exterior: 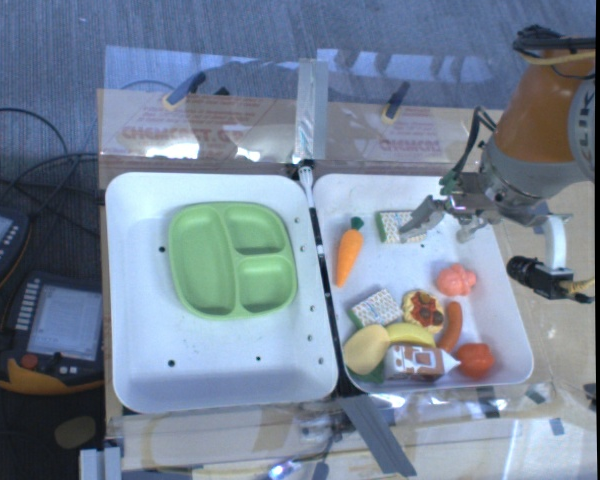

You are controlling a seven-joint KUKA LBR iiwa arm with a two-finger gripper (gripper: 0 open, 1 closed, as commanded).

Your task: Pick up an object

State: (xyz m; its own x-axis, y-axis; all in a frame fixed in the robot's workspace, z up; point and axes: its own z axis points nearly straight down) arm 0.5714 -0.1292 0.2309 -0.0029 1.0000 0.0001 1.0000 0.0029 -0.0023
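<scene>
Bench with two white bins: right bin (511, 298) has one carrot (348, 252), one pink ball (457, 279), tomato (474, 358), banana (413, 333), more toys. Gripper (444, 218) open above it, holding nothing. Left bin (140, 268): one green divided plate (232, 258).

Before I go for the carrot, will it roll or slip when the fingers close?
The carrot looks like smooth, hard toy plastic, so it may slip. Its round, tapered body lies flat in the right bin, apart from the other toys, so a sideways nudge would probably roll it. It is likely stiff and light.
</scene>
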